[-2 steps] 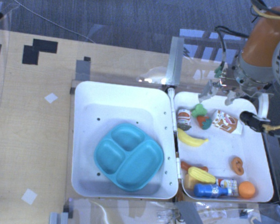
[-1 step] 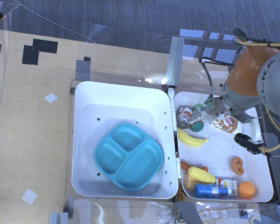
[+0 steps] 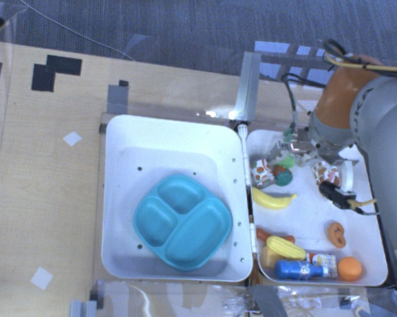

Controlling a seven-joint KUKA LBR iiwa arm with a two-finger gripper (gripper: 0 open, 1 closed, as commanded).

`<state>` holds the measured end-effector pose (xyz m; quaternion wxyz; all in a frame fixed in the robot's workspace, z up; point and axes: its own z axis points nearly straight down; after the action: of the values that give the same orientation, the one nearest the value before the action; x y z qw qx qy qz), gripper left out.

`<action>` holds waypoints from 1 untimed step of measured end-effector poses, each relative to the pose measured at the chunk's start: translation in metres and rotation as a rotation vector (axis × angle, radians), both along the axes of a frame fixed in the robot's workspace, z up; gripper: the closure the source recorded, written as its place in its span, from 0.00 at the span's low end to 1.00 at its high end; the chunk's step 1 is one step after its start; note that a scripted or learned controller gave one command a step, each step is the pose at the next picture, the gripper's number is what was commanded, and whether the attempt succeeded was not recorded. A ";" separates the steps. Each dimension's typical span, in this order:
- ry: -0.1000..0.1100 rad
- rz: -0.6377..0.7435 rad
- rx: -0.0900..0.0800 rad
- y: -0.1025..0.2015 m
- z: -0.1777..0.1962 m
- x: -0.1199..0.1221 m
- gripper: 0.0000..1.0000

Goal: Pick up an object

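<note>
Right bin (image 3: 376, 254), near edge: blue bottle (image 3: 304, 270) lying flat, orange ball (image 3: 350, 269) at its right end, yellow corn (image 3: 285, 248) just behind; brown pastry (image 3: 337, 234) apart to the right; banana (image 3: 273, 199) mid-bin by the left wall; beyond it a green ball (image 3: 282, 175) touching a patterned cup (image 3: 262, 173); gripper (image 3: 298, 145) low over the far end, just beyond the green ball; fingers' opening cannot be told, nothing seen held; left bin (image 3: 115, 202) carries a blue divided plate (image 3: 183, 220); wooden tabletop (image 3: 37, 188) around.
</note>
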<state>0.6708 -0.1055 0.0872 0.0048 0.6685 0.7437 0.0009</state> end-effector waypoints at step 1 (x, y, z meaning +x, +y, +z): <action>-0.003 0.007 0.004 0.004 0.011 0.002 1.00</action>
<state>0.6729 -0.1015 0.0980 0.0047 0.6658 0.7461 0.0032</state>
